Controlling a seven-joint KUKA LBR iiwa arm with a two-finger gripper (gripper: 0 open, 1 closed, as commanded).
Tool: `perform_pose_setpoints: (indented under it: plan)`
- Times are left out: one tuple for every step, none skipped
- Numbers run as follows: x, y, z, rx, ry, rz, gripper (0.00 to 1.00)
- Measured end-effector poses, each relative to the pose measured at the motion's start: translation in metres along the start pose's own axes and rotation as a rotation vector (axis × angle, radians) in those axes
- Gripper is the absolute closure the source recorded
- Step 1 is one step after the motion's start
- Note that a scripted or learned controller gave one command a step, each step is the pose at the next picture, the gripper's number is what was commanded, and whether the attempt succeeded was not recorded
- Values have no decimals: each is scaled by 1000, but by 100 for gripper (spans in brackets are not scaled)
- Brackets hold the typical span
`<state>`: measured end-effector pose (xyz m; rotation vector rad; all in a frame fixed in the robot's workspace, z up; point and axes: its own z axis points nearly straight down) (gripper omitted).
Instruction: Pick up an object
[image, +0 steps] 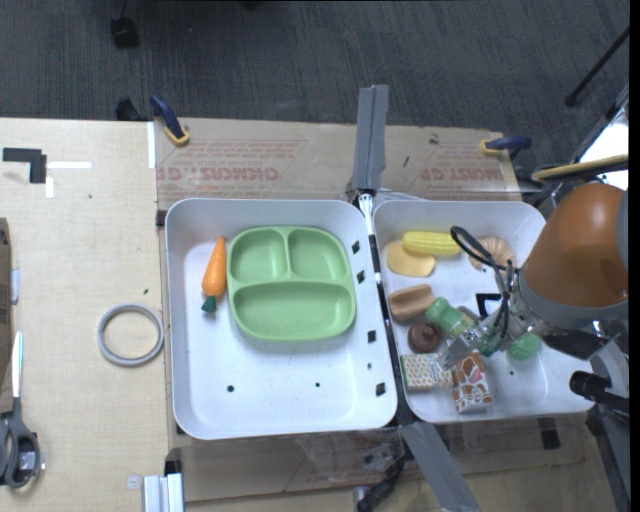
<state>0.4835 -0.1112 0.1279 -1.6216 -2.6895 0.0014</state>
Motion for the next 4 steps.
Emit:
perform_pose_setpoints:
  plan:
    - [-41,6,-113,0,-1,551,0]
    - [-39,7,37,1,1,501,0]
    - [-41,7,27,0,-1,504,100]
    - [2,47,-83,0,-1,481,100]
